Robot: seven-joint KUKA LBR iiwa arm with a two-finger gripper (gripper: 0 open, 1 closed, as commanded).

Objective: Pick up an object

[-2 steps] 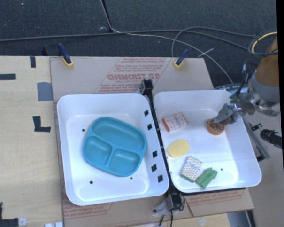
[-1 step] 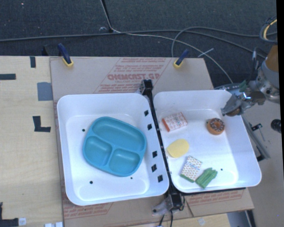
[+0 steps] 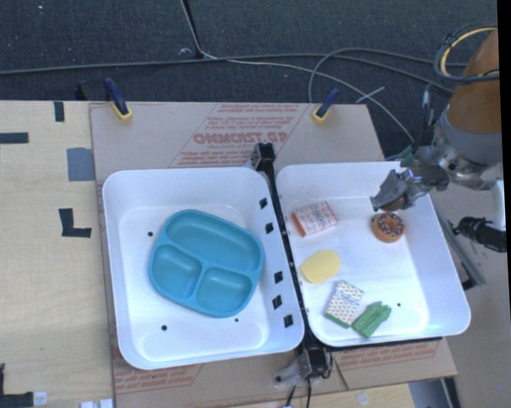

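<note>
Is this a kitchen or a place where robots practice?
Probably a robot practice lab, not a kitchen. Two white bins sit clamped on a workbench, holding toy-like things such as a blue plate and a doughnut. The robot's hand hovers above them, with cables trailing behind.

**Our count: two bins, six things**

We count two shallow white plastic bins: the left bin (image 3: 122,247) and the right bin (image 3: 428,276). We find one blue divided plastic tray (image 3: 206,262), one red-and-white rectangular packet (image 3: 314,219), one round brown doughnut-like piece (image 3: 388,227), one pale yellow oval piece (image 3: 320,266), one small patterned square packet (image 3: 343,302) and one green ridged piece (image 3: 371,319).
</note>
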